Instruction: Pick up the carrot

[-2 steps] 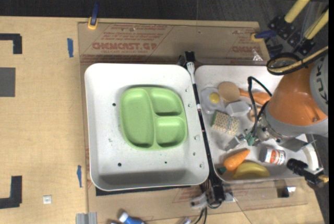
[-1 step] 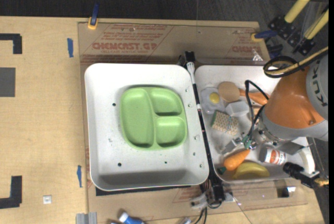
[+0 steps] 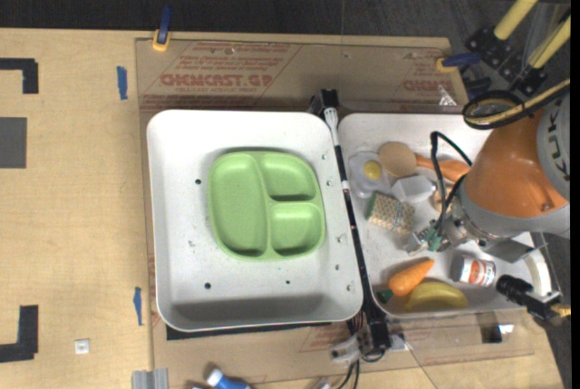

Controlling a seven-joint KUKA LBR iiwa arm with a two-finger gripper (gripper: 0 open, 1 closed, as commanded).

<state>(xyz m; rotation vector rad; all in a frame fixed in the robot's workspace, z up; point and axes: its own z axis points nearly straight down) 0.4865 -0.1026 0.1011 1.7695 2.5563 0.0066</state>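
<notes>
on the desk: two white bins sit side by side on a brown board, touching along their inner rims.
left bin [image 3: 172, 197]: holds a green plate [image 3: 266, 202] with three compartments, lying flat near the middle.
right bin [image 3: 362, 129]: crowded with small things; the arm covers its right part.
carrot [image 3: 410, 276]: lies on the floor of the right bin near the front edge, orange, tilted, its green end [image 3: 385, 295] pointing to the front left; nothing grips it.
banana [image 3: 438, 295]: yellow, lies just in front of the carrot and touches it, along the bin's front wall.
can [image 3: 473, 271]: small, red and white, on its side, just right of the carrot.
egg [image 3: 396, 157]: tan, rounded, near the back of the right bin.
lemon [image 3: 372, 170]: small yellow piece, just left of the egg.
sponge [image 3: 389, 211]: speckled block in the middle of the bin, behind the carrot and apart from it.
arm [image 3: 512, 174]: grey with an orange band, comes in from the right over the right bin.
hand [image 3: 433, 238]: low over the bin, behind and right of the carrot, near it but not touching; whether its grip is wide or narrow i cannot tell.
</notes>
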